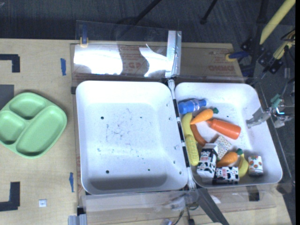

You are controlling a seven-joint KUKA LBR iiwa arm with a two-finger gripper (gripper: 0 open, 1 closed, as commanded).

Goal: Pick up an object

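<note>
Two white bins sit side by side on the bench. The left bin (124, 135) has just scuff marks and a few dark dots on its floor. The right bin (243, 95) is where all the stuff is, piled toward its left and near side.

Up at the far end of the pile there's a blue bottle (191, 105) lying on its side, with a carrot (204, 116) just beside it on the near side. An orange bottle (225, 127) lies tilted right next to the carrot. A corn cob (190, 138) runs along the bin's left wall, touching the divider side. Closer to the near edge there's a black-and-white cow-print carton (206, 162), a second one (227, 173) beside it, a smaller carrot (228, 158), a banana (243, 164) and a small patterned box (255, 165) at the right of the heap.

The gripper (265, 116) hangs over the right edge of that bin, well apart from the pile, nothing between its fingers; can't tell whether they're apart or together.

Off to the far left of the bench sits a green divided plate (32, 123).
</note>
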